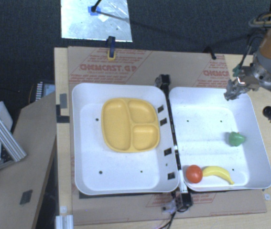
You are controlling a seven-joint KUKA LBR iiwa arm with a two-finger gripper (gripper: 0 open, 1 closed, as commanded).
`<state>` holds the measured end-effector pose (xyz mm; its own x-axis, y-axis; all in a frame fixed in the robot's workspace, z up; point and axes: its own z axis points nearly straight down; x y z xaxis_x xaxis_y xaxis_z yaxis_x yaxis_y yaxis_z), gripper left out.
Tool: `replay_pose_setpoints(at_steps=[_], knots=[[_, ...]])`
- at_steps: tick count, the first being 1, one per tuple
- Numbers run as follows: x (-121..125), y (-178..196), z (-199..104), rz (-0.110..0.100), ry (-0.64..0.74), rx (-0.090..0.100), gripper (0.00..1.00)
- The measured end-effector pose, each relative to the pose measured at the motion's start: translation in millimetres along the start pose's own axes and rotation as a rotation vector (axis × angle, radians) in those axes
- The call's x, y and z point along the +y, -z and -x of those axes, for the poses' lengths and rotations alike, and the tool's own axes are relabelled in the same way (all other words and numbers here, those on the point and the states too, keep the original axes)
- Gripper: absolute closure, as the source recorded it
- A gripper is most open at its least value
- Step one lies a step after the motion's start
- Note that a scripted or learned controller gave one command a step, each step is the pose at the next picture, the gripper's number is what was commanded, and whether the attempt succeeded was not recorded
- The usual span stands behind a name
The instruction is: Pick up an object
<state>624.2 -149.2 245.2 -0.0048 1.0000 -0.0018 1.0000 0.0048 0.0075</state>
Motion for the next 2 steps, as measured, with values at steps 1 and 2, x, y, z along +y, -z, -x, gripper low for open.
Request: replay_pose_setpoints(at_steps=[1, 2], knots=[[-16, -12, -48, -0.007, 0.004, 0.003, 1.00], [-35, -21, -100, -0.008, 0.004, 0.003, 1.00]])
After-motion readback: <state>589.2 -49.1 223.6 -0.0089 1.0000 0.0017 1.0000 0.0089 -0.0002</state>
